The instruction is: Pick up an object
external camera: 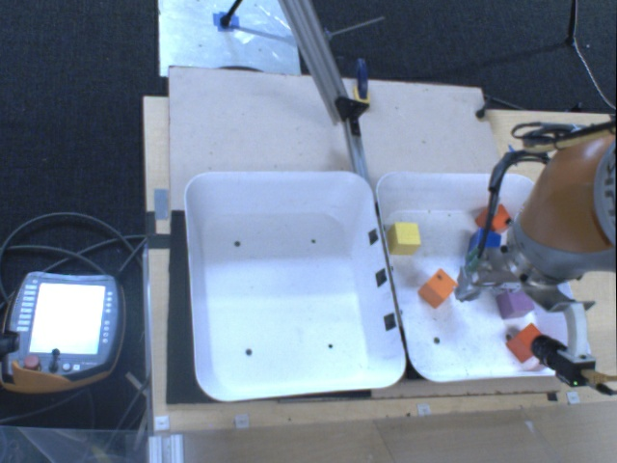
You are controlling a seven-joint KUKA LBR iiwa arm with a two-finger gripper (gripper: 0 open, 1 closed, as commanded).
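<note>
My gripper (pixel 471 285) hangs low over the middle of the right bin (pixel 439 355), below the grey and orange arm (pixel 569 210). An orange cube (pixel 437 288) lies just to its left, close to it. A purple block (pixel 514 304) sits just to its right, partly under the wrist. A yellow cube (pixel 404 237) rests near the bin's left wall. A blue piece (pixel 485 244) and an orange piece (pixel 493 218) lie behind the gripper, partly hidden by the arm. An orange-red block (pixel 525 341) lies at the front right.
The left bin (pixel 289 278) stands beside the right one, and black tabs mark their shared wall. A slanted metal pole (pixel 318 46) reaches down to the bins' back edge. A teach pendant (pixel 63 331) lies off the bench at the left.
</note>
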